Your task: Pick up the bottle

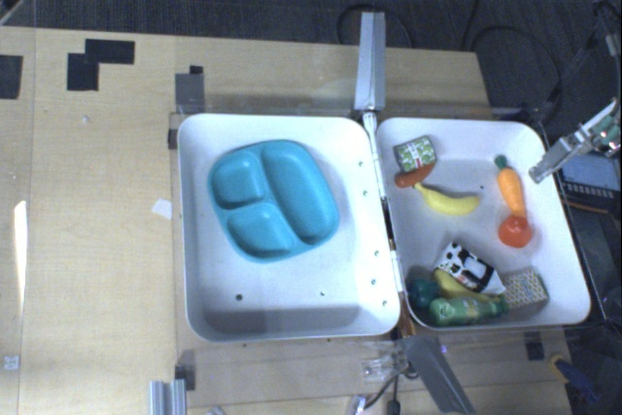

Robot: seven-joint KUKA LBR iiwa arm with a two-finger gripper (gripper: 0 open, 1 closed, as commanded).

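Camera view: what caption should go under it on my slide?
Green bottle lies in the right bin's near corner among toy food; blue tray fills the left bin.

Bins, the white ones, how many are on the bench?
2. The left bin holds a blue divided plate. The right bin holds the toys, with the green bottle at its near edge. Nothing seems to hide another bin.

A divided plate (275, 199) lies in the left bin (194, 238). In the right bin (573, 277), a bottle (466, 309) lies at six o'clock, a banana (449, 201) centrally, a carrot (510, 190) at two o'clock.
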